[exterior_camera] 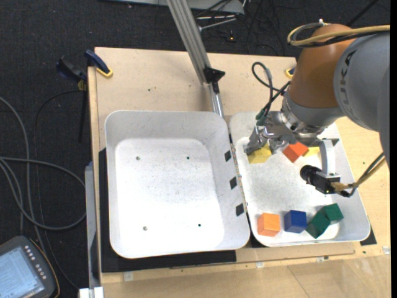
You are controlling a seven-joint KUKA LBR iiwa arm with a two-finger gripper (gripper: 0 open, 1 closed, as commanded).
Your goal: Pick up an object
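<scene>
Two shallow white bins sit side by side on your wooden worktop (155, 79). The left bin (124, 129) has only small dark specks on its floor. The right bin (356, 225) carries all the blocks.

You see the grey arm (366, 73) coming in from the right, with its orange band (316, 67) above the wrist. The pincer (263, 141) is low over the far-left part of the right bin, close to the wall shared with the left bin. A yellow block (259, 154) lies directly under and against the pincer tips. You cannot tell from here if the pincer is open or closed, or if it really grips the yellow block, because the wrist hides the tips.

Just to the right of the yellow block is an orange block (295, 151), tilted. Another yellow piece (312, 149) shows a little behind it.

Along the near edge of the right bin you have a row: a second orange block (268, 223), a blue block (296, 221), and two green blocks (325, 219) touching each other. These are well apart from the pincer.

A black clamp with yellow tip (87, 67) holds the far-left corner of the worktop.
</scene>
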